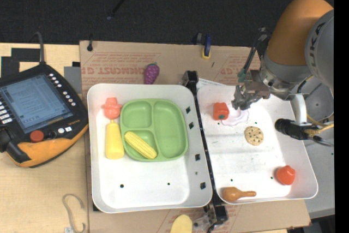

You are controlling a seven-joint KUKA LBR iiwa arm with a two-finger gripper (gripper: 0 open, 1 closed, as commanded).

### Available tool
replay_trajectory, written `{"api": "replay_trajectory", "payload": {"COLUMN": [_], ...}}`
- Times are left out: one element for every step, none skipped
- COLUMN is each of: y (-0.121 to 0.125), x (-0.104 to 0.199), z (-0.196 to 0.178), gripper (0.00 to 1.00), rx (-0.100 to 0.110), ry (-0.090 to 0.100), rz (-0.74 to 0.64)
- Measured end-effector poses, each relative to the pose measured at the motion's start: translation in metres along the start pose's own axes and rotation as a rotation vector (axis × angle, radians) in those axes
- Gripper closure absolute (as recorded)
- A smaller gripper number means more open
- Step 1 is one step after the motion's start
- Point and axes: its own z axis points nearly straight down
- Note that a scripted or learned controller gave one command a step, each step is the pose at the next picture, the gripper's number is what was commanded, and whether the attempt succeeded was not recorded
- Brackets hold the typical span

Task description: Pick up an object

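My gripper (240, 105) hangs over the far part of the right bin (262, 172), just right of an orange-red pepper-like toy (220, 111). A faint pink ring (236, 119) lies on the bin floor under the fingertips. A round cookie (253, 135) lies a little nearer, in the bin's middle. A red tomato-like toy (285, 174) sits near the front right corner, and a brown drumstick-like toy (237, 193) rests at the front edge. Nothing shows between the fingers.
The left bin (142, 188) holds a green divided plate (154, 129) with a corn cob (140, 145), a yellow bottle-like toy (113, 141) and a pink toy (111, 108). A purple grape toy (151, 73) lies behind the bins. A teach pendant (38, 112) sits at the left.
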Motion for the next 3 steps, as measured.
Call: {"api": "replay_trajectory", "payload": {"y": [0.017, 0.01, 0.003], "x": [0.003, 0.001, 0.002], "z": [0.018, 0.02, 0.015], "gripper": [1.0, 1.0, 1.0], "rx": [0.003, 0.005, 0.005], "ry": [-0.001, -0.001, 0.0], "rz": [-0.001, 0.003, 0.004]}}
